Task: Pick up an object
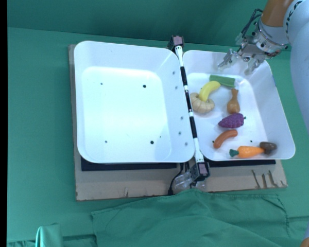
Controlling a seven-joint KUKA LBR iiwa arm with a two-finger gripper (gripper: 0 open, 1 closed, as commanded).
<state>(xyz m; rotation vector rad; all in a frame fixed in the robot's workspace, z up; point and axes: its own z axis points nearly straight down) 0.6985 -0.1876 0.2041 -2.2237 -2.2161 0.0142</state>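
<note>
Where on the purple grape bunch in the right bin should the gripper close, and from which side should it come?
Grip the grape bunch across its wide middle, coming straight down from above. It lies flat with its length running left to right in the view, tapering at the left, with bare floor of the right bin on both long sides. The gripper hovers over the bin's far edge.
</note>
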